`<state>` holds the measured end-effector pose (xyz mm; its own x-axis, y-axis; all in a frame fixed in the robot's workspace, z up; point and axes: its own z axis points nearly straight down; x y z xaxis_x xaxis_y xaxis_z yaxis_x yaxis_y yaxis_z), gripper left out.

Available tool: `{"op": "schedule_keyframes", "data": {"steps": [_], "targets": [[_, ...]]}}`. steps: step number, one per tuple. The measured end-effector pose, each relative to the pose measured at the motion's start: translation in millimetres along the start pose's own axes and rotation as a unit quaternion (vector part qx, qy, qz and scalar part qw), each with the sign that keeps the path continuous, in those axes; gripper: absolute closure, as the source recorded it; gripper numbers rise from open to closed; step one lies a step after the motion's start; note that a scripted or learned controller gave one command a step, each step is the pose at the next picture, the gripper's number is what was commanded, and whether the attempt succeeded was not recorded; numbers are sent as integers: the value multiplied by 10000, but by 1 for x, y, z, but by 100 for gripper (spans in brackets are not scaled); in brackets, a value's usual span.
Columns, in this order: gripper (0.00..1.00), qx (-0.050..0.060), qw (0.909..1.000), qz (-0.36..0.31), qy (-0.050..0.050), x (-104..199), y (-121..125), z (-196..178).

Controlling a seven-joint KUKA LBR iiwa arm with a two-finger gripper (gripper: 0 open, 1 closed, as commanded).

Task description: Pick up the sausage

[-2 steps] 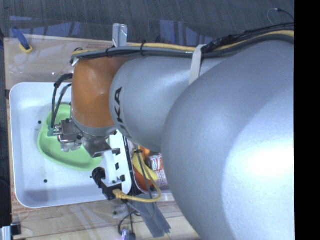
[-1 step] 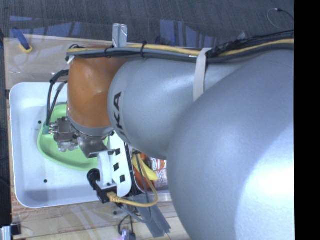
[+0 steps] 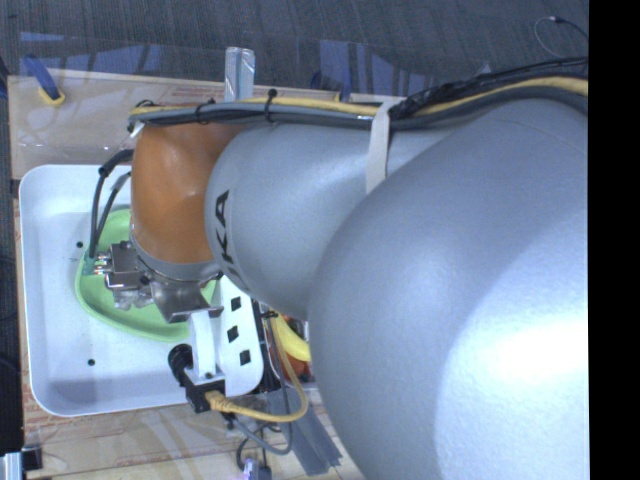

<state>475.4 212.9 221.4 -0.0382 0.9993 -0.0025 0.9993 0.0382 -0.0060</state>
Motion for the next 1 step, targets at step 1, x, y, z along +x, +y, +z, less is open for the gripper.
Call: {"op": "schedule_keyframes", "data": {"steps": [1], "targets": [[100, 2, 9983, -581, 0, -12, 0, 86]]}}
